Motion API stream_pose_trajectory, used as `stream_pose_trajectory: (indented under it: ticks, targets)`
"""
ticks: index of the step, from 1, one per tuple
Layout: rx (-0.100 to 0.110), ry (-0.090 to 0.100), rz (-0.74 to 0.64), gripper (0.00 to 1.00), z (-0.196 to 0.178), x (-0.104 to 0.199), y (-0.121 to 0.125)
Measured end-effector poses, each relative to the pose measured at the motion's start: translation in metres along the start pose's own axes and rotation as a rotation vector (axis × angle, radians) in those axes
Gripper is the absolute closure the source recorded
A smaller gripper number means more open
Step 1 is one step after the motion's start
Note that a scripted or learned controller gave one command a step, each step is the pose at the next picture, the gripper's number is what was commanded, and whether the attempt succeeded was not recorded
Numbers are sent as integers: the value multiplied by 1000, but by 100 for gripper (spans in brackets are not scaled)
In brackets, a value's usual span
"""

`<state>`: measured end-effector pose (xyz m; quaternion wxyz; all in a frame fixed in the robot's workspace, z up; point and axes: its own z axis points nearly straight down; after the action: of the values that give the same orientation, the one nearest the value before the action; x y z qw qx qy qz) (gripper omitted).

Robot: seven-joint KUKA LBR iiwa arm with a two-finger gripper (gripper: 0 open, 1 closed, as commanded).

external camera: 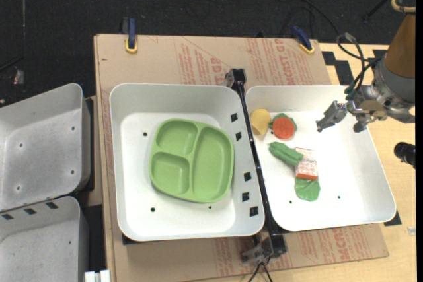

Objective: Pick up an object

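Left bin [125, 142] held a green divided plate [192, 160]. Right bin [370, 195] held a yellow ball [260, 120], a red toy [283, 127], a green toy [285, 154] and a small packet [307, 166]. Hand [332, 115] hung over the right bin's upper corner; its opening could not be told.

Green divided plate [192, 160] in left bin [125, 142], seemingly flat.

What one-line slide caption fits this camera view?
Tool poised above right bin of toy food; green divided plate in left bin.
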<state>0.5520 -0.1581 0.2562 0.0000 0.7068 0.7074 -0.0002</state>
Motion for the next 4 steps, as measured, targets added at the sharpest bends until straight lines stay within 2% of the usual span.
stream_pose_trajectory:
  ticks: [1,2,3,4]
  targets:
    - [6,2,3,0,63,-4,-1]
    - [4,1,2,0,107,-3,0]
    - [-7,4,3,0,154,-2,4]
    - [-20,-2,3,100,140,-3,7]
